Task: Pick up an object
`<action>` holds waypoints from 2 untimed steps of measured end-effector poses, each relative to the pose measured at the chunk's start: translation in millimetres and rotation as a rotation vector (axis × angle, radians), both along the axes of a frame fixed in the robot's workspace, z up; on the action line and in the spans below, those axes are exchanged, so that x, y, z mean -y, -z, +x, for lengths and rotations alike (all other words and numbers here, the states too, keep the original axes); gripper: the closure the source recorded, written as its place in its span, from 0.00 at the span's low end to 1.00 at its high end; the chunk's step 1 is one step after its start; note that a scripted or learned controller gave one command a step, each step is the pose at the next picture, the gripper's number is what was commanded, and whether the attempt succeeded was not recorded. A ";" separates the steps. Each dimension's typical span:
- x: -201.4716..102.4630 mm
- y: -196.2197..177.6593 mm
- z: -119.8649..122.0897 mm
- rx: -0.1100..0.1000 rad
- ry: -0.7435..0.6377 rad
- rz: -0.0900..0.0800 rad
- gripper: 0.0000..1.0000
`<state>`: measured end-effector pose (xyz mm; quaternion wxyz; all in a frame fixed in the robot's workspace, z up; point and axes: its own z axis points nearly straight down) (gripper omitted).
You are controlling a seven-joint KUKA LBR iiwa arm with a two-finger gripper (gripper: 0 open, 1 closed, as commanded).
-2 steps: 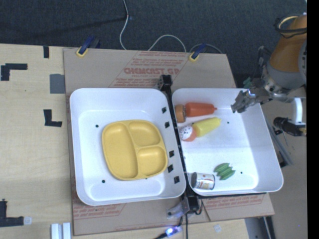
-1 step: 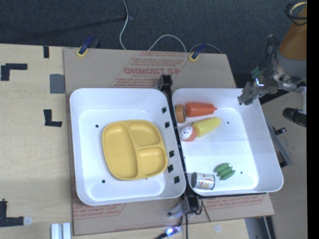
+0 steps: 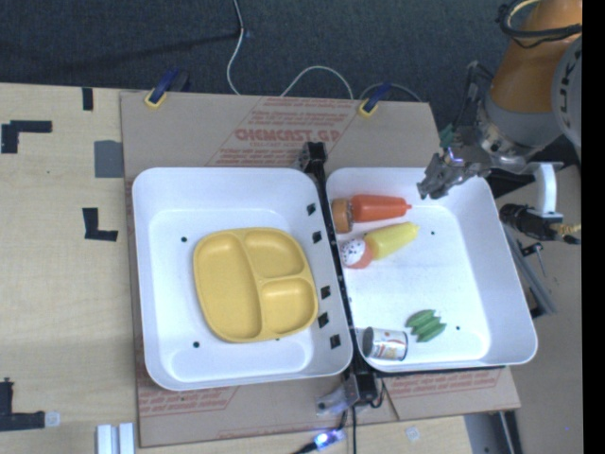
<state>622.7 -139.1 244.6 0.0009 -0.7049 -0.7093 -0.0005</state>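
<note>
In the right bin (image 3: 492, 272) lie an orange carrot-like toy (image 3: 371, 208) and a yellow toy with a white and red end (image 3: 380, 243), both near the divider. A small green pod (image 3: 426, 324) and a silver can (image 3: 386, 345) rest near the front edge. My gripper (image 3: 442, 175) hangs over the bin's far right corner, well to the right of the carrot, with nothing seen between its dark fingers.
A yellow divided plate (image 3: 253, 283) sits in the left bin (image 3: 161, 206). Black clips run along the divider (image 3: 323, 253) between the bins. A cable and two blue-yellow clamps lie on the cardboard behind the bins.
</note>
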 end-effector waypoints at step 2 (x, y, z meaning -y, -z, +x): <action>-109.4 9.7 19.2 0.000 0.000 0.000 1.00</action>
